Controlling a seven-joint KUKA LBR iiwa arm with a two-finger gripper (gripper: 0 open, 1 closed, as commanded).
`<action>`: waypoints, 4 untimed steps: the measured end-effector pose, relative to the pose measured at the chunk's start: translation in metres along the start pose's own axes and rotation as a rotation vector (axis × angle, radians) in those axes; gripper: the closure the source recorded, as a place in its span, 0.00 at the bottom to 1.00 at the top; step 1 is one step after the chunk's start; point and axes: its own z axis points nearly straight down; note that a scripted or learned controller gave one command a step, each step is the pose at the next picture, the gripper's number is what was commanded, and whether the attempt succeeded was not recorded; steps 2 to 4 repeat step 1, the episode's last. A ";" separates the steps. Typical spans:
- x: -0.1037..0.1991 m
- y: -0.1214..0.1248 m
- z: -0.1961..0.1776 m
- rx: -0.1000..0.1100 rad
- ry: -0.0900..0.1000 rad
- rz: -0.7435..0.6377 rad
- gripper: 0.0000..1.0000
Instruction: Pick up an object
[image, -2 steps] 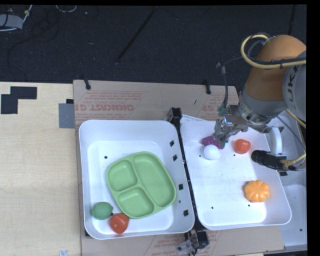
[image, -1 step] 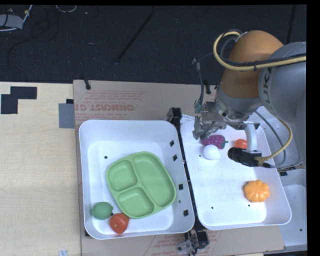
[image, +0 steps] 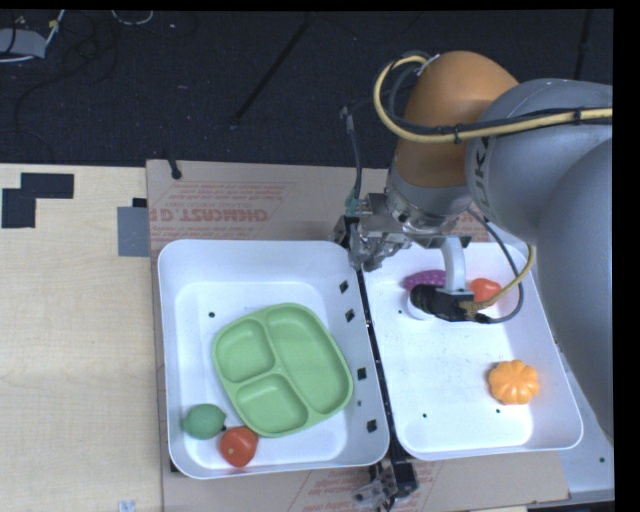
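Big grey metal arm (image: 545, 150) reaches in from right. Rounded orange band (image: 450, 95) sits above wrist. Dark two-finger gripper (image: 372, 243) hangs below wrist, pointing down.

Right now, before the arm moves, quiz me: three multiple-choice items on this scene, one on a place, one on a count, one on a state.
1. The orange pumpkin lies: A in the left bin; B in the right bin; C outside both bins.
2. How many compartments has the green plate? A two; B three; C five.
3. The green plate lies: A flat, hollows up; B upside down; C standing on edge.

Answers:
1 B, it sits on that bin's white floor, near its right wall.
2 B, raised ridges part it into three hollows.
3 A, all its hollows face up toward the camera.
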 end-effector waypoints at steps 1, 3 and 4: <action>0.044 0.012 0.011 0.000 -0.001 0.001 1.00; 0.044 0.012 0.011 0.000 -0.001 0.001 1.00; 0.044 0.012 0.011 0.000 -0.001 0.001 1.00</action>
